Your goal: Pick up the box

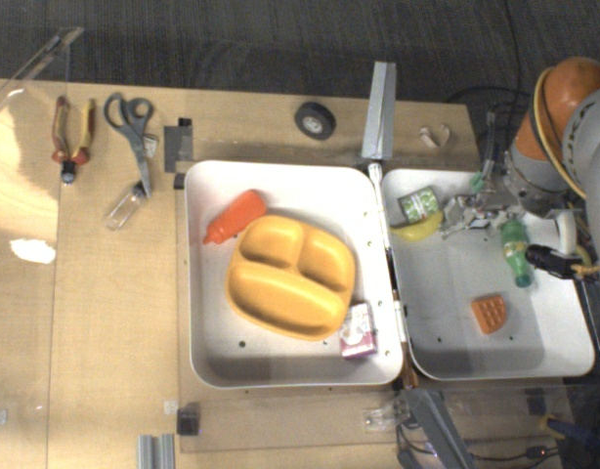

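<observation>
The box [359, 330] is a small pink and white carton lying in the front right corner of the left bin [204, 291], against the yellow divided tray [290, 277]. My gripper [476, 213] hangs over the far part of the right bin [564, 355], well to the right of and beyond the box. It sits just right of a yellow banana [418, 229] and a green and white package [418, 204], with a green bottle [516, 250] close to its right. Nothing shows held in it.
An orange bottle-shaped toy [235, 217] lies at the back left of the left bin. An orange waffle-like piece [489, 314] lies in the right bin. Scissors [136, 135], pliers [70, 135] and a tape roll [316, 119] lie on the bench behind the bins.
</observation>
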You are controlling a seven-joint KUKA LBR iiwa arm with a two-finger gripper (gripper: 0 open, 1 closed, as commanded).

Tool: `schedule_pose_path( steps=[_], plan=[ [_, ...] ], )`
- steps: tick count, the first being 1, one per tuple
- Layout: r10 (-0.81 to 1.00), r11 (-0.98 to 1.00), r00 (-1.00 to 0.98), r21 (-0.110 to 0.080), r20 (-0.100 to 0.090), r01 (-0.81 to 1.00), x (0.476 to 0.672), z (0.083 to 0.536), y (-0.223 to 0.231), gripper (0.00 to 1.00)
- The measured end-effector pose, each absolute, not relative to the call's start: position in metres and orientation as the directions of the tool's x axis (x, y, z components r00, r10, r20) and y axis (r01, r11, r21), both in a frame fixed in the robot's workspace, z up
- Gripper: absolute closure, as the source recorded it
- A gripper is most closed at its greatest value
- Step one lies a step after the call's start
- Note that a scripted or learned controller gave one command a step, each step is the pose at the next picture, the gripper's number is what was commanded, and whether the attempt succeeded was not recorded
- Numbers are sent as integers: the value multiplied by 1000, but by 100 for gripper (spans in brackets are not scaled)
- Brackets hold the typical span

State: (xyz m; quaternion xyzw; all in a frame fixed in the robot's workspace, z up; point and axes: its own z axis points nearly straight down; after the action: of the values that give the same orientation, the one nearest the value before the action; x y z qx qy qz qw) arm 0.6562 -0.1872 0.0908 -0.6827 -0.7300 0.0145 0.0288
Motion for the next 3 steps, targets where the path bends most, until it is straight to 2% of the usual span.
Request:
schedule_pose_path(
  steps=[1,2,3],
  plan=[
    [998,69,-69,-60,4,996,655,99,-194,100],
    [931,-364,364,5,3,931,632,187,-45,100],
    [931,-364,364,5,3,931,632,186,-45,0]
  ],
)
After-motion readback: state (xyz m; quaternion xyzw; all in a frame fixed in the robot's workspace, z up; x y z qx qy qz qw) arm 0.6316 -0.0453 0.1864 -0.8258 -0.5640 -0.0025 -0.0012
